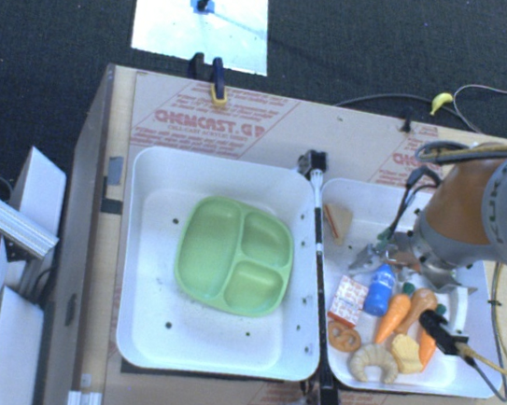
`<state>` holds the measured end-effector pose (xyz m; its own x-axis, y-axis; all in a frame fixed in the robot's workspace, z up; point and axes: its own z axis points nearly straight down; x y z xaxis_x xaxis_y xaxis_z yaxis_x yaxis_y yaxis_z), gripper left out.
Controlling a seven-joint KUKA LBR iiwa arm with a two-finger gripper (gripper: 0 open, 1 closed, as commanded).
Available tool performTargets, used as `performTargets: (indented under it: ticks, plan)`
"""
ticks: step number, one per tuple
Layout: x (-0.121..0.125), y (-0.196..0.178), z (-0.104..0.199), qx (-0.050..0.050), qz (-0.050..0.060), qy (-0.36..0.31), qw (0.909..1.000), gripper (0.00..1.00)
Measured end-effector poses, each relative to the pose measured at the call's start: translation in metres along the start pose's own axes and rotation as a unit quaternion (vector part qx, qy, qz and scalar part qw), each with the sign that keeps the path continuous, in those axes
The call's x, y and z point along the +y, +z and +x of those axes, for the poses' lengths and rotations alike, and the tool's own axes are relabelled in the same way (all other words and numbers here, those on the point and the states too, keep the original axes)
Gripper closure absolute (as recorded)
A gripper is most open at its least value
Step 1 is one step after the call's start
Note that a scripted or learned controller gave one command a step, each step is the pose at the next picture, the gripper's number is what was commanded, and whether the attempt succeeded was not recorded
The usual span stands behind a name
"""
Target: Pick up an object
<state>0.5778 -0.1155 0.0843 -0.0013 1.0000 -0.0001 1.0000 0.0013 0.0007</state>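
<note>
- Though the arm's grey wrist covers much of it, the pincer sits low in the right bin, toward that bin's upper half; I cannot tell how it stands, nor whether anything sits in it.
- Just at its 6 o'clock stands a small blue bottle, the nearest candidate for the pick.
- At 4 o'clock from the pincer lies an orange carrot, tip toward the bin's near wall.
- At 7 o'clock, beside the bottle, rests a red-and-white packet, with a pretzel below it.
- Farther toward 6 o'clock a croissant lies against the near wall.
- At 10 o'clock a sandwich wedge lies near the divider.
- Well off at 9 o'clock, the left bin holds a green sectioned plate.
- Both bins rest on the tabletop.
- Judged from this, the step is the reach and descent onto the clutter; nothing looks lifted.
- The next move calls for a firm closure on a single item, then a straight rise clear of its neighbours.
</note>
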Motion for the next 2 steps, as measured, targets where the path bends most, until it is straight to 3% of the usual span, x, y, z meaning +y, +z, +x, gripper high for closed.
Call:
performTargets:
  ticks: [1,2]
  plan:
    - [0.001,-0.011,0.0,0.0,-0.001,-0.001,1.0,1.0]
    - [-0.013,-0.136,0.045,0.0,-0.002,-0.001,1.0,1.0]
